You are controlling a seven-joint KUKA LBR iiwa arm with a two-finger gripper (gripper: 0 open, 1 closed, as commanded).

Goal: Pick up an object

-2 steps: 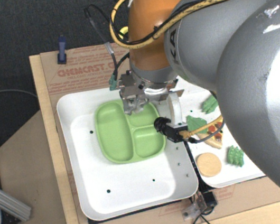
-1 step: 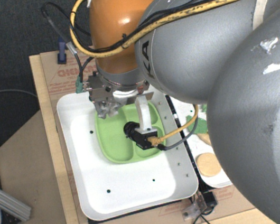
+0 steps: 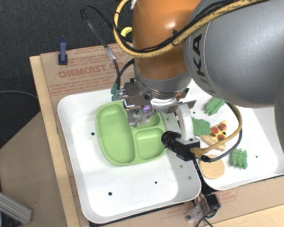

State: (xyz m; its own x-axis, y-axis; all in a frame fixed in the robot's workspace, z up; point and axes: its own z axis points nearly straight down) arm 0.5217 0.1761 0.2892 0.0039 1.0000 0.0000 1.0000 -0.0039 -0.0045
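Observation:
A light green divided plate (image 3: 119,136) lies in the left bin (image 3: 88,163). My gripper (image 3: 141,114) hangs over the plate's right edge, near its upper right compartment; the wrist hides the fingertips. In the right bin (image 3: 265,162) lie small toy foods: a green leafy piece (image 3: 214,105), another green piece (image 3: 239,159), a green flat piece (image 3: 201,126), a pizza slice with red dots (image 3: 217,131) and a tan round disc (image 3: 213,169).
The big grey arm with its orange band (image 3: 161,20) covers the upper right of the view and much of the right bin. Cables (image 3: 99,33) loop near the wrist. The bins rest on a cardboard sheet (image 3: 84,66).

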